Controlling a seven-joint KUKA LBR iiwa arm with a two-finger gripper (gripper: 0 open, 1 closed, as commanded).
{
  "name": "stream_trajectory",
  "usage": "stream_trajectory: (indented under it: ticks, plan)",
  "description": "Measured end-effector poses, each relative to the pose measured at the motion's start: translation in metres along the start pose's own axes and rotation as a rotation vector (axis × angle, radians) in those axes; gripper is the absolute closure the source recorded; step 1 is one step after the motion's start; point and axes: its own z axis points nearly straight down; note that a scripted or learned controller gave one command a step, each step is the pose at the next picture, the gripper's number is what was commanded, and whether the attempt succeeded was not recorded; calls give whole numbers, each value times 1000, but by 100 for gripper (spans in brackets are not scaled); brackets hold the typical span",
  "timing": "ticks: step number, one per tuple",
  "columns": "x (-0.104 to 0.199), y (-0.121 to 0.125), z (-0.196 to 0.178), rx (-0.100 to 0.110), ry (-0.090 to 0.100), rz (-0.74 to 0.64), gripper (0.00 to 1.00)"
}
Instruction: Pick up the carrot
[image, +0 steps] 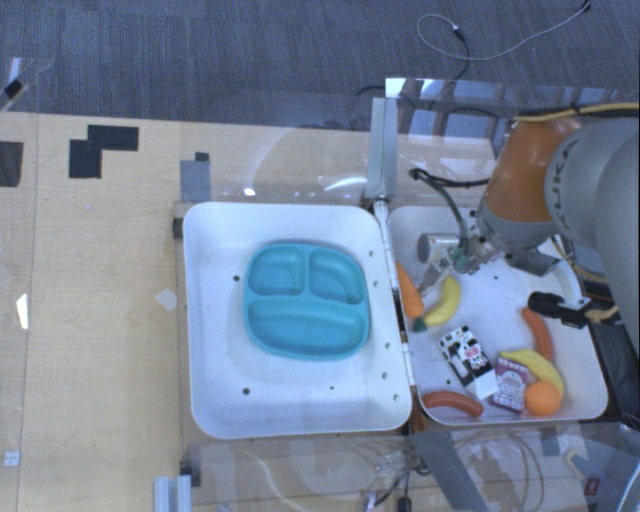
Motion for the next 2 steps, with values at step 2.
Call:
stream_trajectory:
  ticks: [2]
  plan:
    - [-18, 16, -39, -14, -1, 45, 0]
